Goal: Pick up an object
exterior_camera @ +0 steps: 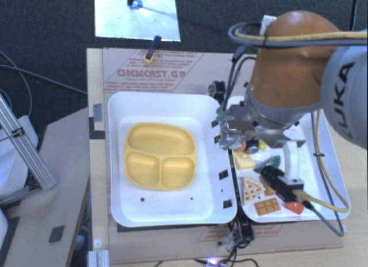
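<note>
The gripper point(233, 134) is seen low over the near-left part of the right bin point(339, 188), just beside the wall shared with the left bin point(172, 217); whether anything is held cannot be told, since the wrist and the orange band point(293, 58) cover it from above. Just below the gripper a pale yellow block point(244, 160) is lying on the bin floor, and a small orange piece point(252, 144) is seen just to its right. Further below, a pizza-slice toy point(250, 189) and a brown waffle toy point(267, 206) are lying side by side, with a red piece point(294, 207) beyond them. A green piece point(271, 161) is partly hidden under a black cable fitting point(277, 180). To the gripper's left, well apart, a yellow divided plate point(161, 155) is resting flat in the left bin
</note>
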